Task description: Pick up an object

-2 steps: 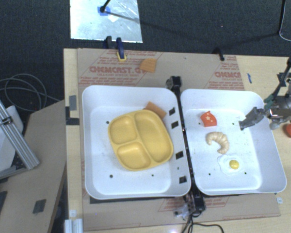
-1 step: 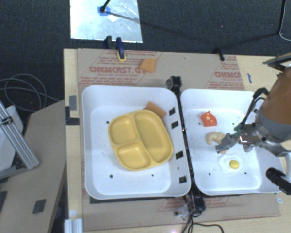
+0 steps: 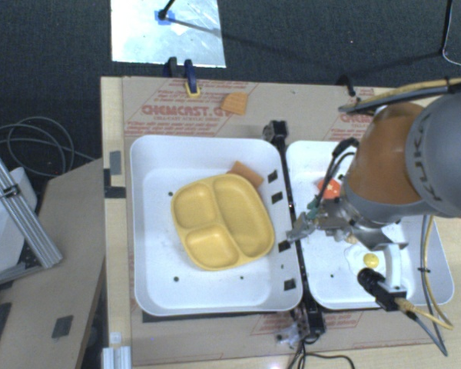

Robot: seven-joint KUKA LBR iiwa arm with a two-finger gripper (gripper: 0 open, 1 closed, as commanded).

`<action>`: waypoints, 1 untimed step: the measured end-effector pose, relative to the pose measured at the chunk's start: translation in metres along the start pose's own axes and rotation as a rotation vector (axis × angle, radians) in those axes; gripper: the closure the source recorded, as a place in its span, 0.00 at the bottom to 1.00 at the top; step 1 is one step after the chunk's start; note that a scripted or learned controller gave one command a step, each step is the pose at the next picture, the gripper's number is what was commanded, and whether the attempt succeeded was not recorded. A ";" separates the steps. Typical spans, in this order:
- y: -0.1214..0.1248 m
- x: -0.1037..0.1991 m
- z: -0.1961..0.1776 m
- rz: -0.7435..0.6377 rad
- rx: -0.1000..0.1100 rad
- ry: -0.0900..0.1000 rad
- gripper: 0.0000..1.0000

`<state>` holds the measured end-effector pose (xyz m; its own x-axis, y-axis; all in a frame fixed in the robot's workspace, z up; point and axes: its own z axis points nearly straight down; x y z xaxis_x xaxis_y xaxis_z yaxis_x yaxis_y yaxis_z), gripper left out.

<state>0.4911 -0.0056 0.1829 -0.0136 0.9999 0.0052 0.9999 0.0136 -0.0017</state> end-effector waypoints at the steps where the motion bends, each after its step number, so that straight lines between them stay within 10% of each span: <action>1: 0.091 -0.058 -0.008 0.012 -0.011 -0.009 0.00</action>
